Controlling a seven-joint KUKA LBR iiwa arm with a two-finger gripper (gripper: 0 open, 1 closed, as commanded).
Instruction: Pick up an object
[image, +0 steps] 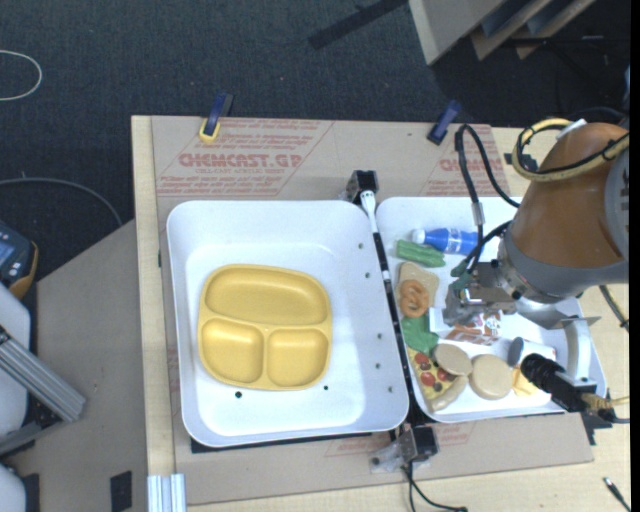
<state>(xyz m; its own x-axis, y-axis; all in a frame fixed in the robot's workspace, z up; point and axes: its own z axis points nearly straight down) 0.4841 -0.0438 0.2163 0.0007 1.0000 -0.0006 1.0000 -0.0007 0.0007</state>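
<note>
At the right of the frame, the tool hangs low over the right bin among crowded toy food, its bulky arm hiding part of the pile

Two shallow white bins: the left bin at nine o'clock, the right bin at three. One yellow divided tray lies in the left. The right holds one blue-and-white bottle, one pretzel, one pizza slice, two tan round pieces, plus crowded items I cannot count.
</note>
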